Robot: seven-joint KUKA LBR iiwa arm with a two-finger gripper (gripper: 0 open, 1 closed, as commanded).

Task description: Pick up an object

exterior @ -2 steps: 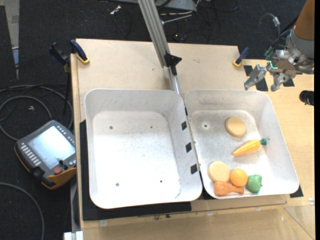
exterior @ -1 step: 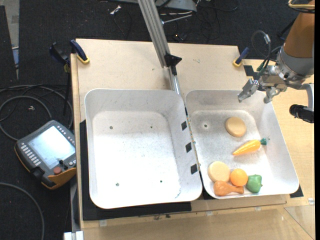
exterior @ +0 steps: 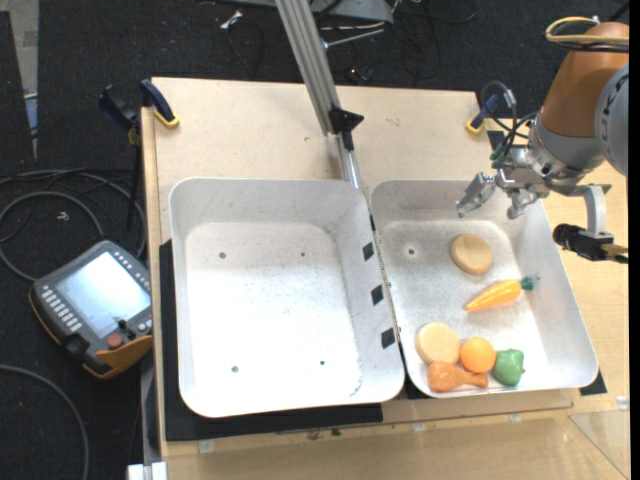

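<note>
My gripper (exterior: 497,198) hangs over the back edge of the right bin (exterior: 560,298), open, with nothing between its two spread fingers. A round tan cookie-like piece (exterior: 471,253) lies just below it in the bin. An orange carrot (exterior: 496,294) with a green top lies further forward. In the front of the bin sit a pale round piece (exterior: 437,343), an orange ball (exterior: 478,353), a green pepper (exterior: 509,366) and an orange drumstick-like piece (exterior: 455,377).
The left bin (exterior: 200,268) stands beside the right one, sharing a raised middle rim. A grey metal pole (exterior: 315,58) slants down from the back to the bins' junction. Clamps sit at the bench's back corners. A teach pendant (exterior: 90,308) lies on the floor left.
</note>
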